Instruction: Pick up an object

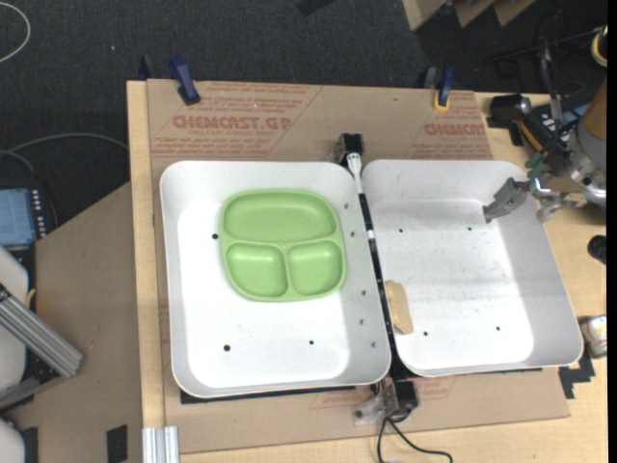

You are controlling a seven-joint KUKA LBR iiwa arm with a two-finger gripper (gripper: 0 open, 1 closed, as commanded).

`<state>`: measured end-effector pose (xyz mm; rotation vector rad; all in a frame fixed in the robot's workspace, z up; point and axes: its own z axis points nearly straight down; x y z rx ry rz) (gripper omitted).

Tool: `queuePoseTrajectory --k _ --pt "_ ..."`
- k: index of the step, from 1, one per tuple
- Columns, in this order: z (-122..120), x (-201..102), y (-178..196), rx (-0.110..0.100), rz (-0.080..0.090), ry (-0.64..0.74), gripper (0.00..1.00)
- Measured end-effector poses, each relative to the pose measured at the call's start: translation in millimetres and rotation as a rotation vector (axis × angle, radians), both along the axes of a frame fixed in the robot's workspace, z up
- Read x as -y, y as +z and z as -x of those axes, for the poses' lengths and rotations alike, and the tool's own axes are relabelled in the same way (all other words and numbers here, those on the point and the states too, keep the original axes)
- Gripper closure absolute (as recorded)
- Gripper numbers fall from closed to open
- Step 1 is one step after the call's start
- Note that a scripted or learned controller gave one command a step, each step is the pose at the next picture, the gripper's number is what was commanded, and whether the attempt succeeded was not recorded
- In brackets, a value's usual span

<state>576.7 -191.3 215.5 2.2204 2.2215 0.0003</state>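
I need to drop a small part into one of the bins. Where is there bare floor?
The right bin is bare across its floor below the gripper at its upper right edge. In the left bin, the green tray fills the upper middle; a bare strip runs between the tray and the near rim.

Grey metal fingers [505, 199], silvery wrist housing, dark cables behind.

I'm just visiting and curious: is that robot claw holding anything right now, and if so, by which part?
Nothing is held. The gripper hangs over the right bin, far from the green divided plate lying in the left bin.
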Motion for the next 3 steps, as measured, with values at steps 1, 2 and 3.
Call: queuePoseTrajectory --k 1,2,3 --pt "51 -86 31 -0.003 -0.005 0.007 0.0" --pt "79 -116 189 0.018 0.0 0.006 0.0" --pt "99 -198 98 -0.011 -0.003 0.008 0.0"
